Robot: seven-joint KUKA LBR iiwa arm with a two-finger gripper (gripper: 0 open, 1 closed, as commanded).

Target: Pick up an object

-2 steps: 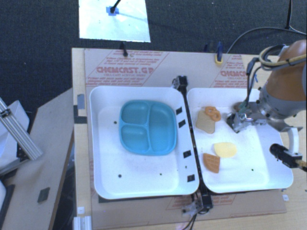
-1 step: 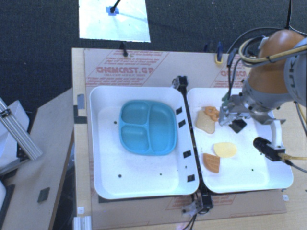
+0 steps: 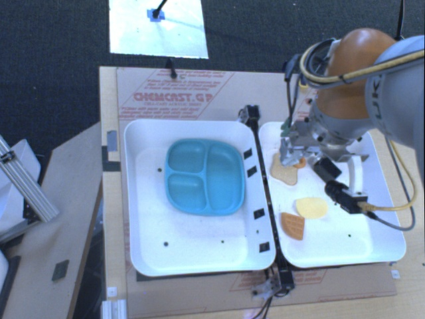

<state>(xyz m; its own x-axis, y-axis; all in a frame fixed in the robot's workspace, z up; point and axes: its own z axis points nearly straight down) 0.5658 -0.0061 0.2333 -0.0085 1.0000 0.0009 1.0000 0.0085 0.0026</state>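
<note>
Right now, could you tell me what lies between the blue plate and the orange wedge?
The black divider where the two bins meet, seen from above.

The desk [image 3: 80, 178] carries a printed board [image 3: 179, 95]. On the board two white bins sit side by side, touching along a middle seam: the left bin [image 3: 143, 244] and, just right of it, the right bin [image 3: 378, 244]. A white sheet [image 3: 156, 18] lies beyond the board's far edge.
</note>
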